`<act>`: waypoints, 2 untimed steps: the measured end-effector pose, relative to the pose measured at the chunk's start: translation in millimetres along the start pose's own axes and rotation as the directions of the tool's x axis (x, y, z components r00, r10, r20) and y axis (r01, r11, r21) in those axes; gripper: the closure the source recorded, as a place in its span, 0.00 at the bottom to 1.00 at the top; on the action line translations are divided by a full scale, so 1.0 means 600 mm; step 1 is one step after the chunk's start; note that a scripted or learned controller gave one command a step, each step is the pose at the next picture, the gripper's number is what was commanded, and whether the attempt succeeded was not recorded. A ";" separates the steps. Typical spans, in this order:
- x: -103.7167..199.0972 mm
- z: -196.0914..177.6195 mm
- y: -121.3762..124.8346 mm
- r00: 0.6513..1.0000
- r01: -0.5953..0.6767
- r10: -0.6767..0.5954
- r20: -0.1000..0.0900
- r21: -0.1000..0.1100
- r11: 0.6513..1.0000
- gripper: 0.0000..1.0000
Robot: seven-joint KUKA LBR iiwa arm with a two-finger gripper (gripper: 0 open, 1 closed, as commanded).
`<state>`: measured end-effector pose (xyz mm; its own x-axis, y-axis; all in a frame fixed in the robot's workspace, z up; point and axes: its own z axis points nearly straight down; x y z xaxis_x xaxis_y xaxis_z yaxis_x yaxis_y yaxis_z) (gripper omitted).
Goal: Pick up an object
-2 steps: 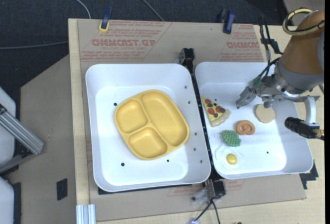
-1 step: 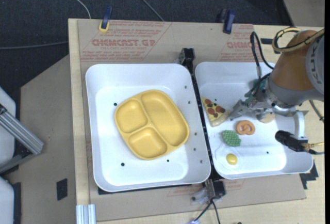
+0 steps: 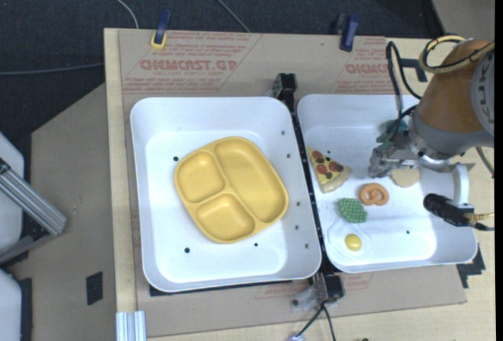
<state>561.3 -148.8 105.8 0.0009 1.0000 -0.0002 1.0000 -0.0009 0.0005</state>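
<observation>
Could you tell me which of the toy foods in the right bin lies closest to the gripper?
The pale beige piece, just under the gripper; the pretzel, pizza slice, green piece and egg lie farther off.

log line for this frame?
arm: over right white bin | gripper: low, beside pale round piece | yellow three-compartment plate: left bin | grasp: unconfirmed

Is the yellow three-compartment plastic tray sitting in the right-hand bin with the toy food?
No: the yellow three-compartment plastic tray lies in the left white bin, while the toy pizza slice lies in the right white bin.
</observation>
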 end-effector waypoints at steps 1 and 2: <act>-0.005 -0.072 0.004 1.000 0.001 -0.001 0.002 -0.005 1.000 1.00; 0.012 -0.157 0.009 1.000 0.003 -0.003 0.002 -0.006 1.000 1.00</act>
<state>566.6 -141.9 200.3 -0.0017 1.0000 -0.0019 1.0000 0.0017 0.0062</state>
